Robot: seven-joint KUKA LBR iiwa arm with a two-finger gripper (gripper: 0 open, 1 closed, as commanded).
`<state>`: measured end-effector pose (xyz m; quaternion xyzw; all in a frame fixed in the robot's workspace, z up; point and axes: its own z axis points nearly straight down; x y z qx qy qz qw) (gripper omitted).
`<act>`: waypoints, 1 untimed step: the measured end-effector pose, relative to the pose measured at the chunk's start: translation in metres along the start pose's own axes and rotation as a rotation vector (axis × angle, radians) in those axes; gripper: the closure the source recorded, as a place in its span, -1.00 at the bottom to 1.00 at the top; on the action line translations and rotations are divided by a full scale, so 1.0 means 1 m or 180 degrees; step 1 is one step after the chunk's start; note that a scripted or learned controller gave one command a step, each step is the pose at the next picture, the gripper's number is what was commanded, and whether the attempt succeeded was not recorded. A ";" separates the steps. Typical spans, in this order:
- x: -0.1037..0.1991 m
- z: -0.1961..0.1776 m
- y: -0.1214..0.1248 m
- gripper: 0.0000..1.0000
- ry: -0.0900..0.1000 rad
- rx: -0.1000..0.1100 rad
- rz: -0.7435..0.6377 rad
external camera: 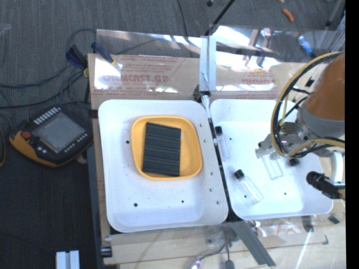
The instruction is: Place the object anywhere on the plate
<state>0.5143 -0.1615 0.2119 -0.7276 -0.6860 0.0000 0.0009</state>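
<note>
A yellow square plate [166,148] sits in the left bin [115,206]. A dark ribbed rectangular block [162,148] lies flat on the plate, near its middle. My gripper [271,160] hangs low over the right bin [291,206], toward its right side, far from the plate. Nothing shows between its pale fingers. The grey arm with its orange band [331,88] comes in from the right.
Two small clear vials with black caps lie in the right bin, one [247,185] near the front left and one [221,140] along the left wall. A clear panel [151,72] stands behind the bins. A teach pendant [53,136] lies on the floor at left.
</note>
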 end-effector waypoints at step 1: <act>0.000 0.000 0.000 -1.00 0.0000 0.0000 0.0000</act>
